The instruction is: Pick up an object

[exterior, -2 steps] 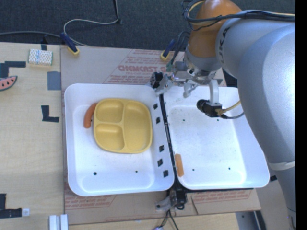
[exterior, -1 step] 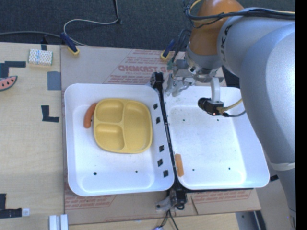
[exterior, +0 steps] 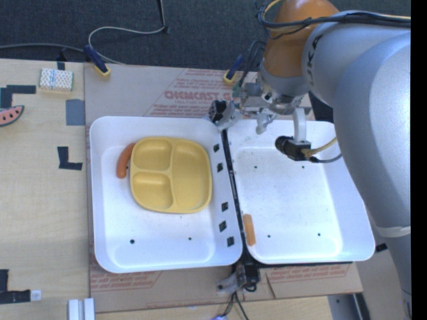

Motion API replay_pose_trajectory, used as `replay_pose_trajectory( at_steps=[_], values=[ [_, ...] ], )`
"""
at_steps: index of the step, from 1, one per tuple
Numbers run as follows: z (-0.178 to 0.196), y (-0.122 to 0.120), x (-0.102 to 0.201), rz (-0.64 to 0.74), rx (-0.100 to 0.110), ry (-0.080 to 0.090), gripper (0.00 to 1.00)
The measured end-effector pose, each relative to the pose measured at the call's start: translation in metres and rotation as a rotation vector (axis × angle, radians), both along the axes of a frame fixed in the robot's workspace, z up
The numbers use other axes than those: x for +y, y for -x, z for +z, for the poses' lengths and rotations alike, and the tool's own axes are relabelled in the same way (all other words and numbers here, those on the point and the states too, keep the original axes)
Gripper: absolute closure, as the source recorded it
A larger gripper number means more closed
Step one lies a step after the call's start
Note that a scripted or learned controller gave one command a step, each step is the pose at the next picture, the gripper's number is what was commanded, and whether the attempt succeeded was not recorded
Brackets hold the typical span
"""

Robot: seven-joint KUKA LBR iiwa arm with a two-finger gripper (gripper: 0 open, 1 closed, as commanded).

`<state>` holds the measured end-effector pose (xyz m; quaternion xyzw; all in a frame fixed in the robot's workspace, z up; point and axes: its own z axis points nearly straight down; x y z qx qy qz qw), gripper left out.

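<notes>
Here, in the left bin (exterior: 107, 245) a thin orange hot dog (exterior: 123, 161) stands up-and-down, touching a smooth yellow plate (exterior: 171, 174) with three sections. Low in the frame's middle, a small orange carrot (exterior: 249, 229) points up-and-down in the right bin (exterior: 333, 239). The end effector (exterior: 263, 120) is at upper middle.

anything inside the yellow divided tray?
The yellow divided tray shows bare compartments. An orange sausage-shaped piece lies against its left edge, outside it. Whatever is under the tray is covered.

Arm (exterior: 373, 99): bulky, smooth grey casing
Band (exterior: 297, 29): rounded orange section above wrist
Cables (exterior: 287, 15): black and yellow loops
</notes>
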<state>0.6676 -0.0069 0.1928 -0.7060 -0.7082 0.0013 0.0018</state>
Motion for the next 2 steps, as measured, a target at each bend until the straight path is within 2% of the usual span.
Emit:
replay_pose_trajectory(
  at_steps=[1, 2],
  values=[
    [0.0094, 0.0000, 0.0008, 0.001, 0.001, -0.002, 1.00],
    [0.0092, 0.0000, 0.0008, 0.001, 0.001, -0.001, 0.00]
  ],
)
